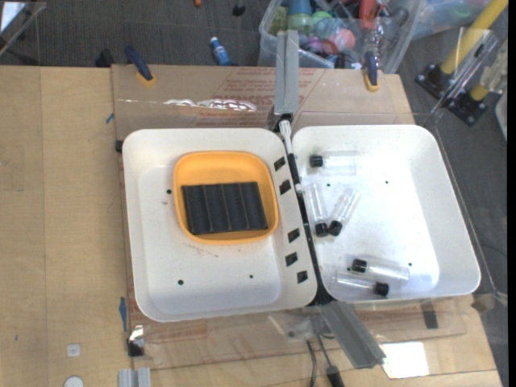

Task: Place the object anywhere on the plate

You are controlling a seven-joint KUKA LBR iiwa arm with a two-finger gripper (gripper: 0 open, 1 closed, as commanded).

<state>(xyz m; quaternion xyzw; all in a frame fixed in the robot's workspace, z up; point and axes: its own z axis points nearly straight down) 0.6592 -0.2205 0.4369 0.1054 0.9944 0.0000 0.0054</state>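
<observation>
Left bin (153, 297): orange plate (187, 172) bearing a black ribbed block (224, 208). Right bin (419, 184): several clear black-capped tubes (334, 164), lying scattered. Claw: grip state cannot be told.

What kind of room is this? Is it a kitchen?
Probably a robot lab, not a kitchen. Two white bins sit on a wooden bench, one holding an orange plate, the other clear tubes. A box of colourful toys stands behind.
</observation>
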